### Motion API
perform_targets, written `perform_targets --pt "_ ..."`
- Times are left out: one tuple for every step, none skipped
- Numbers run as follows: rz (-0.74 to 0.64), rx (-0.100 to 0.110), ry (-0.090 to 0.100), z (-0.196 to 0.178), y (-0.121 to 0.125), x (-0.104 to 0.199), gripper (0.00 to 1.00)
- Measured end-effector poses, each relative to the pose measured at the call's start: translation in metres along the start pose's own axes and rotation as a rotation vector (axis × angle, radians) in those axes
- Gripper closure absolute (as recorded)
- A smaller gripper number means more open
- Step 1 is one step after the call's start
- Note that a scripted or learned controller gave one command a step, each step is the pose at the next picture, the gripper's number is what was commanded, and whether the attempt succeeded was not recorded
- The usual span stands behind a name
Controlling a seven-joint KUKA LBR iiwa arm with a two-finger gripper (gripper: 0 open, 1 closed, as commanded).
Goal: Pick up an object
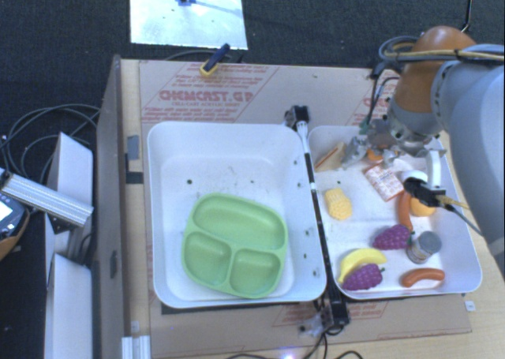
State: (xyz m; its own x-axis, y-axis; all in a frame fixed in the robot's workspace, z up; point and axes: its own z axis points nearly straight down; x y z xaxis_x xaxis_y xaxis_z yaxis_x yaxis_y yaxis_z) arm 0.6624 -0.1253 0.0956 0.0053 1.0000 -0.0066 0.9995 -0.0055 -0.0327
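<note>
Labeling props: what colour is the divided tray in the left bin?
Light green; the tray shows best in the camera view.

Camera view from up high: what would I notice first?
Probably the bright green divided tray lying in the left bin. Next, the right bin with toy food: a banana, purple grapes and corn. The big grey arm reaches over its far end.
</note>
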Motion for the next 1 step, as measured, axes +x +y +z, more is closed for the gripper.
perform_targets --pt "-0.008 -0.048 0.001 0.0075 -0.0642 0.0265 0.0"
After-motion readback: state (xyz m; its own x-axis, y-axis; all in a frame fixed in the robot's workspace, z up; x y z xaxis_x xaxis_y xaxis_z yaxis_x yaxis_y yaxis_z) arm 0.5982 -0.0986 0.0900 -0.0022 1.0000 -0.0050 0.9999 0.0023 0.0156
